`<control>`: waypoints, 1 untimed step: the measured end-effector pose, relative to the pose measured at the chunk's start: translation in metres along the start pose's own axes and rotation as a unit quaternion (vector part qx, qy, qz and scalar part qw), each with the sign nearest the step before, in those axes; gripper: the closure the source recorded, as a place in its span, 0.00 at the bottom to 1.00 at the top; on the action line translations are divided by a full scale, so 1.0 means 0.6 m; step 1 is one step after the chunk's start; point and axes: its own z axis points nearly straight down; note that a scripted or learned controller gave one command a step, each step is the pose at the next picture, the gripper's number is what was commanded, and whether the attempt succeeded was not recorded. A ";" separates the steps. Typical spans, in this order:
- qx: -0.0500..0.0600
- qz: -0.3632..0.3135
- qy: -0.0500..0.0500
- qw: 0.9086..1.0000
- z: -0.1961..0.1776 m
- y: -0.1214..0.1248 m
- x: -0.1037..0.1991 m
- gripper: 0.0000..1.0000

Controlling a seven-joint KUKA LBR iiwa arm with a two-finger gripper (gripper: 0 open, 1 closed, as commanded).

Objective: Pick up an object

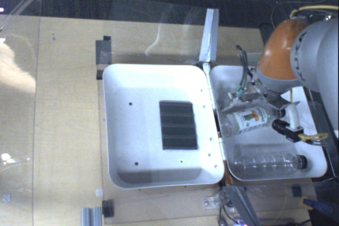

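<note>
the small labelled bottle [248, 119] lay on its side across the middle of the right bin [226, 81], its clear end towards the wall shared with the left bin. it looked the likeliest pick because the gripper [248, 95] hung just over its far side. whether that gripper was spread or pressed together you could not tell from this slant, and nothing showed as pinched in it, so you should have counted the bottle as resting in the bin, not held. lying flat, it would probably roll if nudged off centre. just nearer the camera, a larger clear bottle [265, 162] lay along the bin's near wall, dark cap to the right, near the small one but apart from it, which left a narrow strip of bare floor between them. the arm [312, 55], with its orange band [278, 55], covered the bin's far right part, so open room sat mostly to the left, and there the bin wall came close to the small bottle's end. beyond that wall the left bin [132, 87] held a dark ribbed pad [178, 125] at its middle, with wide bare floor around it, and the desk [58, 114] lay open further left.
</note>
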 end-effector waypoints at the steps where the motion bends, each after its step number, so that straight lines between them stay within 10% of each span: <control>1: 0.006 0.100 0.000 0.995 0.023 0.013 -0.042 0.00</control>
